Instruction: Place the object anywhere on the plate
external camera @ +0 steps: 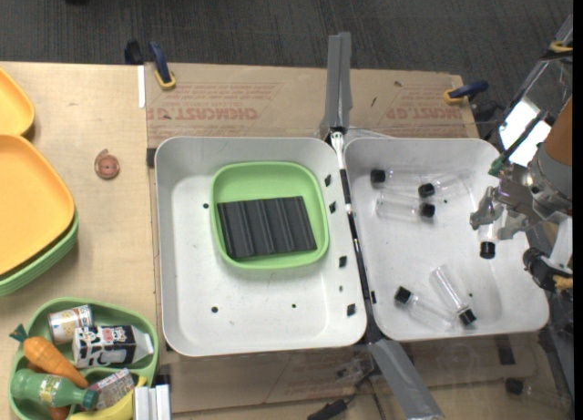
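Observation:
A green square plate (224, 183) sits in the left bin (182, 300) with a dark grey ribbed slab (266, 226) lying flat on it. Several clear tubes with black caps lie in the right bin (510, 322): one near the back (392, 178), one below it (405, 210), and two near the front (448, 289) (421, 309). My gripper (489, 224) hangs over the right bin's right side, far from the plate. A small black cap (487, 250) shows just beneath it; whether that tube is held or lying in the bin is unclear.
Yellow plates (27, 209) are stacked at the left edge of the bench. A green bowl (77, 359) of toy food stands at the front left. Clamps (162, 72) (465, 92) hold the cardboard at the back. A metal divider (339, 72) runs between the bins.

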`<action>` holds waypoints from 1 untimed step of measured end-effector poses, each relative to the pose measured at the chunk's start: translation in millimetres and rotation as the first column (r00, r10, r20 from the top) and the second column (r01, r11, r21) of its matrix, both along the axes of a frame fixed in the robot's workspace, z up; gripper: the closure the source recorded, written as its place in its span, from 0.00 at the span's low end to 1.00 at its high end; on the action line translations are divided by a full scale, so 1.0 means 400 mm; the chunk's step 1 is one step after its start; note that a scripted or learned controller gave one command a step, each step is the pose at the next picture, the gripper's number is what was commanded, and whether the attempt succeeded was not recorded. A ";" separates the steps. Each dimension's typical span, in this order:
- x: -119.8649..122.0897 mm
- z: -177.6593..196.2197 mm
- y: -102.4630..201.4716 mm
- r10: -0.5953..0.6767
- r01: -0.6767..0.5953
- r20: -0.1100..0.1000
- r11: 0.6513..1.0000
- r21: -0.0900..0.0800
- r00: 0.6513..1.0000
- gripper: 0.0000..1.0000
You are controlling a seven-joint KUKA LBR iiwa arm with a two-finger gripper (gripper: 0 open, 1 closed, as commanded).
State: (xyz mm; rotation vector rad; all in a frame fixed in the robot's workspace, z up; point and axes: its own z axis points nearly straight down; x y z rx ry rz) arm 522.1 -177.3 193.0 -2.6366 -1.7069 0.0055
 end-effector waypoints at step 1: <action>-0.050 -0.015 0.034 0.054 -0.054 -0.003 0.999 0.003 0.999 1.00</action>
